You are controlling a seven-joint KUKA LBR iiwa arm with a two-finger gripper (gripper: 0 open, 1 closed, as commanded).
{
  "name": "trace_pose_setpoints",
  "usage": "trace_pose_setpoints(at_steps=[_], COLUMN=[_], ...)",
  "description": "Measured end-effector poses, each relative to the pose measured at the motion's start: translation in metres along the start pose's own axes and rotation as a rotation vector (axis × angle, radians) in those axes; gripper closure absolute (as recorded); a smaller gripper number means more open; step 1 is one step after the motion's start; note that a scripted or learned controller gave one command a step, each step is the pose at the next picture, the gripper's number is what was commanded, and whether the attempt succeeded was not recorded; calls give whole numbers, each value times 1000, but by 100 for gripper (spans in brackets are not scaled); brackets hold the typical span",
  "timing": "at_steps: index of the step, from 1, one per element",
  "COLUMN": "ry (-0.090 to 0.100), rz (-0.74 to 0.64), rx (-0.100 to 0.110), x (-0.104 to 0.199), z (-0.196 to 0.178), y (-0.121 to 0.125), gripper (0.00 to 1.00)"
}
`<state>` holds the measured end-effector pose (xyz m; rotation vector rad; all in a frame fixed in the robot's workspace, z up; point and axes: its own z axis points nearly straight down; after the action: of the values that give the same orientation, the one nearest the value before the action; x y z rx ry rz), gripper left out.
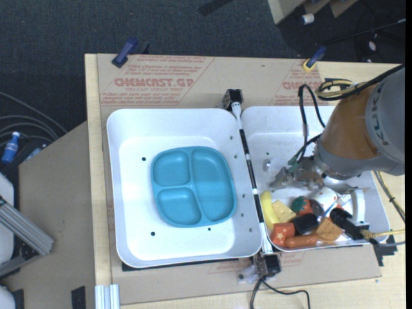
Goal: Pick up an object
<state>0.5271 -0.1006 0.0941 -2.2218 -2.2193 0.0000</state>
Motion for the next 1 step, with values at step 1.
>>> trace_pose_setpoints(at_steps=[1], ry=[-6], rz=[2], rx=[-12], x=[2], z=[7], y=[-43], gripper=[0])
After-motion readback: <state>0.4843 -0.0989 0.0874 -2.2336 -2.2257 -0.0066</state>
